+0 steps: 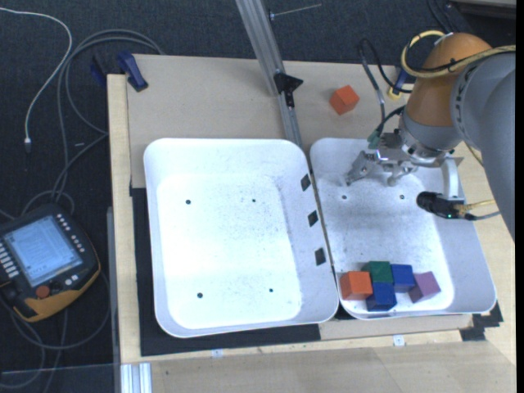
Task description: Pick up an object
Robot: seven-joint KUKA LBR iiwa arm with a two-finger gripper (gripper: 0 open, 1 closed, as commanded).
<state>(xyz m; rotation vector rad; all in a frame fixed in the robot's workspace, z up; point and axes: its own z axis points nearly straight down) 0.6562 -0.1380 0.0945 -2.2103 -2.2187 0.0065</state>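
Note:
Several small blocks huddle at the near edge of the right bin (409, 219): an orange block (356, 284), a green block (379, 270), two blue blocks (402, 275) (381, 296) and a purple block (426, 284). My gripper (375, 175) hangs over the far end of the same bin, well away from the cluster. It is open, its fingers (355, 173) are spread, and nothing sits between them.
Another orange block (345, 99) lies on the bare bench behind the right bin. The left bin (164, 170) sits beside it. A slanted metal rail (270, 56) runs down between the bins. Cables and a teach pendant (41, 256) lie on the floor at left.

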